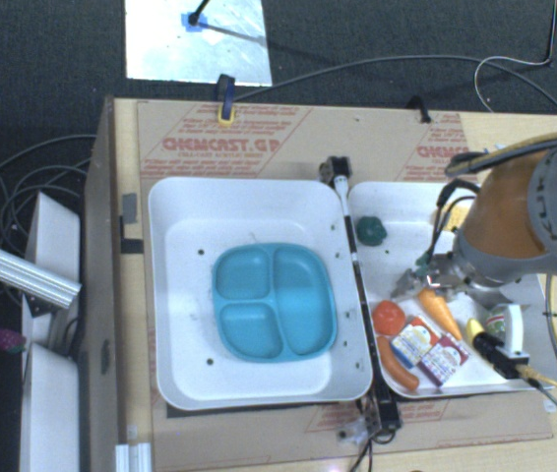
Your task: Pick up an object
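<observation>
Two white bins are seen side by side on the bench (pixel 259 136). In the left bin (pixel 185 205) one thing is counted, a blue divided plate (pixel 274 298) lying flat near the middle. White floor is left bare all round it, most widely at the far side and along the left wall.

In the right bin (pixel 406 205) six things are counted:
- **Green lump:** one green lump (pixel 370 229) lies alone at the far left, just beside the wall shared with the other bin.
- **Red ball:** one red ball (pixel 388 316) lies in the near half.
- **Carrot:** one carrot (pixel 440 315) lies aslant, just right of the ball.
- **Sausage:** one orange-red sausage (pixel 400 367) lies near the front left corner, close to the rim.
- **Packets:** two small printed packets (pixel 412 343) (pixel 444 360) lie side by side in front of the carrot.

These last five are crowded together in the near half, with little floor between them.

One arm (pixel 515 214) is reached in from the right, covering much of the bin's right side. The gripper (pixel 424 278) is seen low over the bin, just at the carrot's upper end and near the ball. Whether it is open or closed cannot be told, and nothing can be seen to be held in it. A strip of bare floor is left between the green lump and the gripper.
</observation>
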You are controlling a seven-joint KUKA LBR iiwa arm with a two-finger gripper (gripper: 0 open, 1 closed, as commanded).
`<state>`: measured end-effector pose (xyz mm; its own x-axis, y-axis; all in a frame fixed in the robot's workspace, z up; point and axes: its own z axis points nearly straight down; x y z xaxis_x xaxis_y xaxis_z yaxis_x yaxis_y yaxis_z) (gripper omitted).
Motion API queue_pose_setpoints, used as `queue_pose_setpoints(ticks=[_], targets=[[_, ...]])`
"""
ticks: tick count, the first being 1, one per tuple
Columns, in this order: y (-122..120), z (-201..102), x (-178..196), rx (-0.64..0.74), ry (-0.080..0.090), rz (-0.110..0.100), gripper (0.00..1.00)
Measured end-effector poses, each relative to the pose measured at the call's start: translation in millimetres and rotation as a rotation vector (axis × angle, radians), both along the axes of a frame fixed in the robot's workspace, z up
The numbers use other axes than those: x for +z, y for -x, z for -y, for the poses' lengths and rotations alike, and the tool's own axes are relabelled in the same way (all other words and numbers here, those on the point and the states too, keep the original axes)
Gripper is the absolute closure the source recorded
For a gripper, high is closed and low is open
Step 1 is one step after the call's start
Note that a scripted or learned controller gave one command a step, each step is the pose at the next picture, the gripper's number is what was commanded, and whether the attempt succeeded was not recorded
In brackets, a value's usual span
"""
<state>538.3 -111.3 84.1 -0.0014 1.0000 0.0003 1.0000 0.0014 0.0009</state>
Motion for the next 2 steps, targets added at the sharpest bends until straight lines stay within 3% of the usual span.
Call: queue_pose_setpoints(ticks=[1,2], targets=[[-1,0,11,0.000,0.000,0.003,1.00],[-36,-58,102,0.003,-0.001,0.004,1.00]])
